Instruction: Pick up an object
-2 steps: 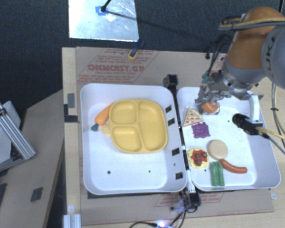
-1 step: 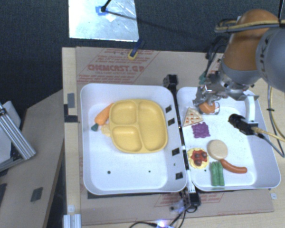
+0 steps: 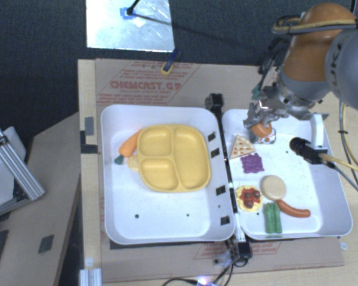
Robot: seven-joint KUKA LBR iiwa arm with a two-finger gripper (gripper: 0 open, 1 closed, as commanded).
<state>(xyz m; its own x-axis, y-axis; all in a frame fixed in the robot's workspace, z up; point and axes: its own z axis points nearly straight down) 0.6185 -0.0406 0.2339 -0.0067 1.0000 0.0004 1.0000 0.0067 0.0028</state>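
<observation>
Right bin (image 3: 340,219) holds the food clutter. Your gripper (image 3: 261,124) sits low at its back-left corner, fingers pinching the orange piece (image 3: 262,130), apparently mid-pick.

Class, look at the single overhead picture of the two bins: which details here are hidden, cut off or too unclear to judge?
- Pincer, camera view: the wrist above hides it, so open or shut cannot be told.
- Orange item, right bin: partly covered by the pincer; its identity is unclear.
- Carrot, left bin: the yellow tray hides one side.
- Arm: cut off by the right edge.
</observation>
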